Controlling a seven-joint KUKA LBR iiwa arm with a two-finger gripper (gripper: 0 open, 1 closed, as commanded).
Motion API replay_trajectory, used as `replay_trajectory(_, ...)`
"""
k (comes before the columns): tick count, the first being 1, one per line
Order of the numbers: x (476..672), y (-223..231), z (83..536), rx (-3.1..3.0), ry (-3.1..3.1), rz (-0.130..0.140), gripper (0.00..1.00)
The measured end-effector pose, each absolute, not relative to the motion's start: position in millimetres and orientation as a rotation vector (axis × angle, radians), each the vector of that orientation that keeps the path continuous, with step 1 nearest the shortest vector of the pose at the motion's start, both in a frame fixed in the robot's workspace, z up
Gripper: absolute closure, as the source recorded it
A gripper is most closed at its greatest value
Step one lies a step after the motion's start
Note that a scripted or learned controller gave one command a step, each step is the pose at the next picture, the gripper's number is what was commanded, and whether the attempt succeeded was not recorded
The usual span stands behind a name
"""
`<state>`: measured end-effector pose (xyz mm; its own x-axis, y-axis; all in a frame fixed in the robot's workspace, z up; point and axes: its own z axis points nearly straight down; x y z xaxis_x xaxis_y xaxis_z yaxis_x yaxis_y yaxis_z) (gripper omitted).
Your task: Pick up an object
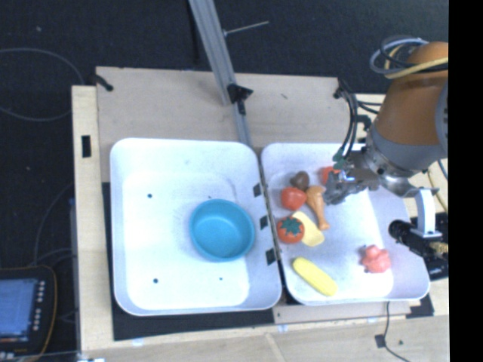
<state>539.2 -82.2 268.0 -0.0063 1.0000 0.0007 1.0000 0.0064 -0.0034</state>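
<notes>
White bins sit side by side on a pale wood bench [166, 104]. The left bin [151, 172] has a blue bowl [221, 229] in it, a bit right of the middle. The right bin [392, 277] holds toy food. A brown lump [300, 179] lies near the far left part. Just near of it is a red tomato [293, 197], and a second tomato [290, 230] with a green top lies nearer still, by the left wall. An orange carrot [318, 207] lies between the tomatoes and the middle of the bin, and its near end touches a pale yellow piece [309, 231]. A yellow banana [314, 276] lies at the near side, apart from the rest. A pink toy [374, 258] sits alone at the near right. A small red thing [327, 175] peeks out at the far side, right by the claw. The grey arm [407, 127] with its orange band comes in from the right. The claw [337, 189] is low over the far middle of the right bin, just right of the carrot's top. It looks dark and blurry, so I cannot tell how wide it is or if it has hold of anything. A grey pole [215, 44] slants up from between the bins.
</notes>
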Motion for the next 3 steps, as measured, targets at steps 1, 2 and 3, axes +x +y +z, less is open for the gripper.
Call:
replay_trajectory(1, 560.3, -30.1, 250.5, -2.21, -2.227, 0.004, 1.0)
replay_trajectory(2, 582.2, 14.5, 236.1, -2.213, -2.23, 0.001, 1.0)
replay_trajectory(3, 610.7, 63.8, 245.6, -2.21, -2.23, -0.002, 1.0)
